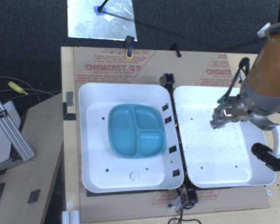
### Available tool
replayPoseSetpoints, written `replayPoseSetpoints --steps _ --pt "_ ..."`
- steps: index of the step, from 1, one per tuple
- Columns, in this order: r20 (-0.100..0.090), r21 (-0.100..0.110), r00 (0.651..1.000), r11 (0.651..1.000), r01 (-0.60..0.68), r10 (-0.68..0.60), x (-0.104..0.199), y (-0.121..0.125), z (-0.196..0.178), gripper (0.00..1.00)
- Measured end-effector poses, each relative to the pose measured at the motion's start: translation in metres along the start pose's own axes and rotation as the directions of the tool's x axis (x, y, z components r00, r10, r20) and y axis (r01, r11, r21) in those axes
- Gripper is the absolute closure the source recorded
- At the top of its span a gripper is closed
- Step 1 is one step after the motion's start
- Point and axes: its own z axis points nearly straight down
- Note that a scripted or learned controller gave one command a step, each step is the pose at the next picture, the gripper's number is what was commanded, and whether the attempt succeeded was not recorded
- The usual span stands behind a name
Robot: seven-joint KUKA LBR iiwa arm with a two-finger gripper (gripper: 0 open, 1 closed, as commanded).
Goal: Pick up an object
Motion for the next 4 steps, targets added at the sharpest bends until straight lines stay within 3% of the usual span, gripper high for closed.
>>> replayPoseSetpoints --steps 1,3,4 --pt "0.000 0.022 1.000 1.000 -0.001 0.001 0.081 0.009 0.069 1.00" --pt "-0.002 0.006 1.000 1.000 -0.003 0.003 0.184 0.002 -0.089 1.00" --pt "-0.004 0.002 1.000 1.000 -0.006 0.006 0.202 0.004 -0.202 1.00"
